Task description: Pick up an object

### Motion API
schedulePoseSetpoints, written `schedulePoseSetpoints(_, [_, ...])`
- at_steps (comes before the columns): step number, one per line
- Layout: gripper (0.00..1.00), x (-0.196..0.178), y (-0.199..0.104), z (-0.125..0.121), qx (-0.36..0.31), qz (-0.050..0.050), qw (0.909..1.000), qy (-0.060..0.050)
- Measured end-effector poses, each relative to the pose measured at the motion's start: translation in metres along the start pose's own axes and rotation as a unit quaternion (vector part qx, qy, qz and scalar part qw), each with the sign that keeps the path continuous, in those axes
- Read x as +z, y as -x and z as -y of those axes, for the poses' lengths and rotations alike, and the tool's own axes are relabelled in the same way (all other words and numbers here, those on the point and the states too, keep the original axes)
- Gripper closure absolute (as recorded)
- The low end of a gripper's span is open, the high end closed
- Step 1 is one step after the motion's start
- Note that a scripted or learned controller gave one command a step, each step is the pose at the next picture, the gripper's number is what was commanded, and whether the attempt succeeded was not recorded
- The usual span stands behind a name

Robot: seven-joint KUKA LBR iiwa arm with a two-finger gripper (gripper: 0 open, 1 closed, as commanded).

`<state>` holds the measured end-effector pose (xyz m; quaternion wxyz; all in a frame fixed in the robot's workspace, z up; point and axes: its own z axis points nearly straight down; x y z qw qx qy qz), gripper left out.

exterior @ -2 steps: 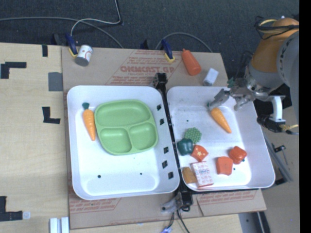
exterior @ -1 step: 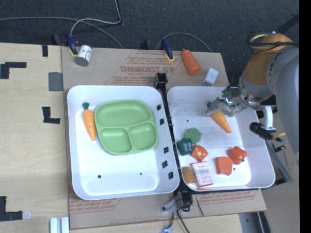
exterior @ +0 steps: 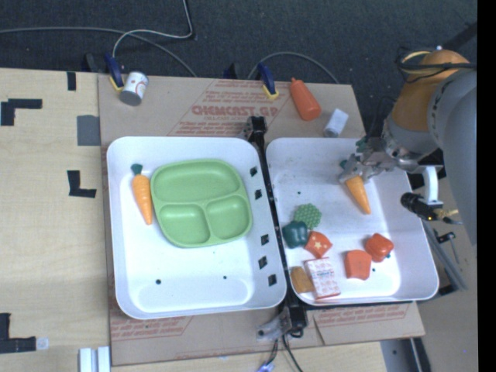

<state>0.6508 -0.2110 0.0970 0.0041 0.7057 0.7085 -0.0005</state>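
Two bins [exterior: 124, 285]: side by side on the counter.
Cardboard [exterior: 225, 107]: reads "CHEMCAST GP", upper centre.
Pincer [exterior: 363, 167]: right of frame, closed around the carrot's top.
Carrot [exterior: 359, 194]: upper part of the right bin; likely light, stiff, slick plastic, best gripped at the thick end.

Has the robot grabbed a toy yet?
Not clearly. The gripper has reached into the right bin and sits right at the top of an orange cone, which lies on the bin floor. A firm grip and the lift are left.
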Motion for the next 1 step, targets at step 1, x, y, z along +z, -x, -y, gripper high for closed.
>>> schedulePoseSetpoints(1, [1.0,0.0123,-0.0977,-0.0168,0.001,-0.005,1.0,-0.007])
